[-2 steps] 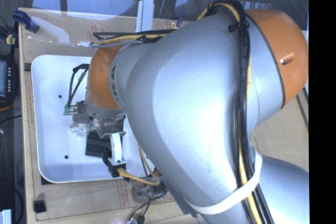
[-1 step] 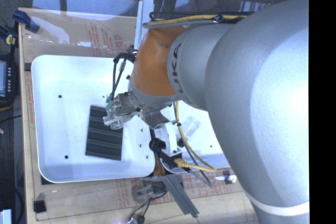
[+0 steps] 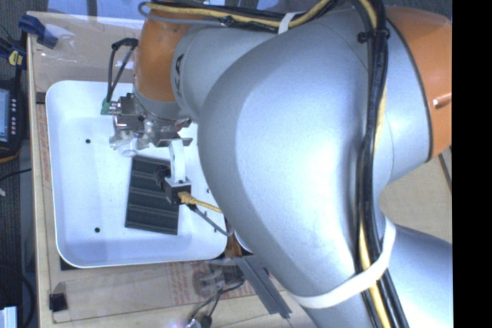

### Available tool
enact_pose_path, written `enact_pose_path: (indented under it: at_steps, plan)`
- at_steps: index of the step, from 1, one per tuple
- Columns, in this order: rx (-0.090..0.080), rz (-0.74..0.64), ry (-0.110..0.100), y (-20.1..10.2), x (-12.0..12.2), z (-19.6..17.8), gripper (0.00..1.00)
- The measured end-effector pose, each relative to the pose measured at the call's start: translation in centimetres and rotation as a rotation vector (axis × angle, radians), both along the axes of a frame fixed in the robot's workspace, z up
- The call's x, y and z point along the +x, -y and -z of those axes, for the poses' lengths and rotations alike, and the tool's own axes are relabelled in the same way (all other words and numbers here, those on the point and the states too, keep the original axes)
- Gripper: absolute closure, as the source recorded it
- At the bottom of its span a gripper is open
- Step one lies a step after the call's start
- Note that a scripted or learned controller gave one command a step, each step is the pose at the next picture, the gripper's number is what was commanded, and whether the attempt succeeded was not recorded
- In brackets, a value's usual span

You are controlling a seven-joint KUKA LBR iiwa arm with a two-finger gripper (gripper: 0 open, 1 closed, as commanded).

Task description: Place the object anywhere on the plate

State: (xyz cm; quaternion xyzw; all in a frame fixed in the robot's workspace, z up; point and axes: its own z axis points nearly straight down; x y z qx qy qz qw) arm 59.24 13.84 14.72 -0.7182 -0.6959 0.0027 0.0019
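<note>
A dark grey ribbed rectangular slab lies flat in the left white bin, in its lower middle. My gripper hangs over the same bin, just above the slab's upper edge and slightly to its left. The metal head of the gripper is seen from above, and whether it touches the slab cannot be told. The big grey arm with its orange band covers the right half of the view and hides whatever lies beneath it.
The bin's left and lower floor is bare white, with small dark dots. The bench's wooden edge runs along the left. A blue clip sits at the bench's top left corner.
</note>
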Motion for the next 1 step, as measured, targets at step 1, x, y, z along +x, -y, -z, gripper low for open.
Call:
enact_pose_path:
  at_steps: [1]
  plan:
    - [0.002, -0.219, 0.004, 1.59, 2.15, -0.87, 1.00]
